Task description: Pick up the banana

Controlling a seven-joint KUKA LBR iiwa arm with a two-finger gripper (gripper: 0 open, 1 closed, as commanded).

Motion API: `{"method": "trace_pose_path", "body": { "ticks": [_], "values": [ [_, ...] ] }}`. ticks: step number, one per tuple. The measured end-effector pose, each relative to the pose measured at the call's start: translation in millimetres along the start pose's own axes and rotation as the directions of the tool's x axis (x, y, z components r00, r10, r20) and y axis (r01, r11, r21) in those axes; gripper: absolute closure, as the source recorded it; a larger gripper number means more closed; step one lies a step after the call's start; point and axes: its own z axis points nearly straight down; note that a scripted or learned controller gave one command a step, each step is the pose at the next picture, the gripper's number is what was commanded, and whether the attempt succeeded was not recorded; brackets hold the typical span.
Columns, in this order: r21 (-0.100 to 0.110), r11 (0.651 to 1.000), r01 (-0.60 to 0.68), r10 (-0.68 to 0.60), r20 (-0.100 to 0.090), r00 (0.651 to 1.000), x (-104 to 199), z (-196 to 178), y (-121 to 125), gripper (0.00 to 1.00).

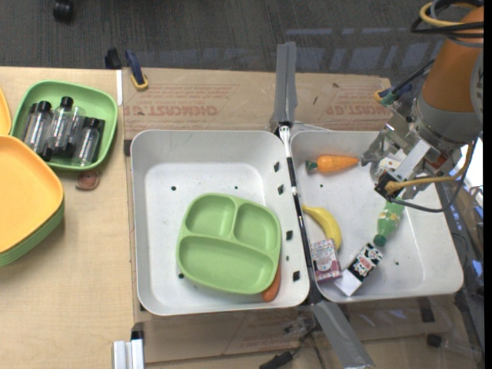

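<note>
Banana (324, 223) lies in the right bin (419, 261); whether the tool (380, 160) is apart or together is unclear.

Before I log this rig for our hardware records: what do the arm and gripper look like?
The arm is a thick rounded cylinder, orange band above a grey wrist. A yellow cable loops over its top. The gripper is pale metal with dark parts.

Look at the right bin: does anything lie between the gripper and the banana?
Nothing visible does. The banana lies uncovered near the left wall of the right bin, with bare floor between it and the gripper. The carrot sits farther back; the pink packet lies close by its near end.
</note>
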Motion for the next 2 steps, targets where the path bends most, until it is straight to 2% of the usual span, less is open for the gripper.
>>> {"method": "trace_pose_path", "body": {
  "ticks": [1,2],
  "values": [
    [0.001,0.963,0.27,-0.27,-0.001,0.963,-9.3,76.2,-75.3,0.0],
    [-0.002,0.908,0.42,-0.42,-0.002,0.908,-52.1,166.1,-37.4,0.0]
  ]
}}
